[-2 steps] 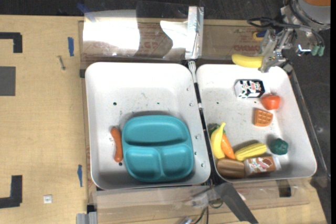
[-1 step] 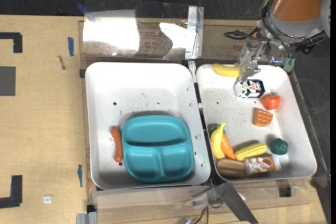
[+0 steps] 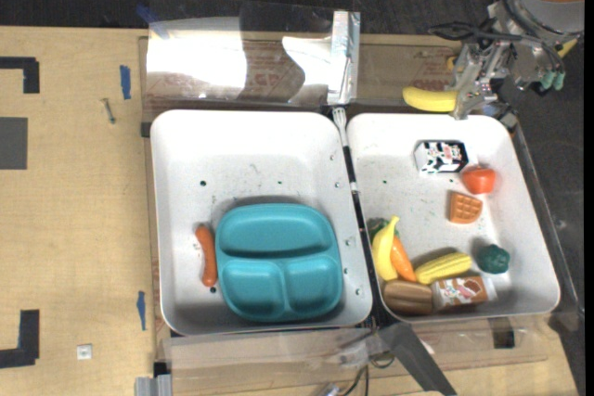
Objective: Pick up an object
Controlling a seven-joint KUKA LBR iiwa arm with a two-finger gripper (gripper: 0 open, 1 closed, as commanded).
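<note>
My gripper (image 3: 461,100) hangs over the back rim of the right bin (image 3: 534,227), below the orange-banded wrist at the top right. A yellow banana (image 3: 427,97) sticks out to the left from between its fingers, held level above the rim, so the gripper is shut on it. Below in the right bin lie a black-and-white milk carton (image 3: 440,156), a red tomato (image 3: 479,180), an orange waffle (image 3: 464,207) and a green piece (image 3: 493,258).
Along the right bin's front edge lie a second banana (image 3: 382,246), a carrot (image 3: 401,261), a corn cob (image 3: 442,266), a brown bun (image 3: 408,295) and a labelled bottle (image 3: 461,290). The left bin (image 3: 241,153) holds a teal divided plate (image 3: 278,262) and a sausage (image 3: 208,255).
</note>
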